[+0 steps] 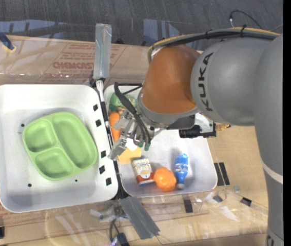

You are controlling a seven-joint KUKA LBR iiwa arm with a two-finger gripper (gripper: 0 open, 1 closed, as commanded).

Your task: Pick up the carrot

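I see arm (227, 70) reaching in from right, low over right bin (207, 160). Pincer (120, 140) sits at left wall of that bin, beside divider between bins. Carrot (114, 121) lies there too, orange, at far-left part of right bin, touching pincer fingers (118, 148); I cannot tell if it is between them, or how wide pincer stands. Near side of right bin: small carton (142, 170), orange fruit (165, 179), blue bottle (181, 168). Green plate (59, 145) with three sections lies in left bin (12, 101).
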